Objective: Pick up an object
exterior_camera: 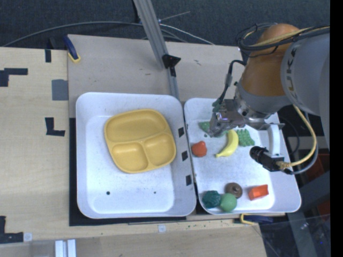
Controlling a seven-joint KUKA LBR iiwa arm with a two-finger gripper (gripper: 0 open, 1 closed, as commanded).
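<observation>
You have the gripper (217, 126) low in the right bin (284, 197), over a green item (206, 126); whether its fingers are parted or clenched you cannot tell. The banana (229, 144) lies just beside it. Dark letters run down the arm (289, 71), perhaps "KUKA". A yellow tray (140, 140) sits in the left bin (88, 159).

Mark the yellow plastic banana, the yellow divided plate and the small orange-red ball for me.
Yellow plastic banana (229, 144), camera view, middle of its curve.
Yellow divided plate (124, 128), camera view, floor of its large compartment.
Small orange-red ball (199, 149), camera view, its centre.
</observation>
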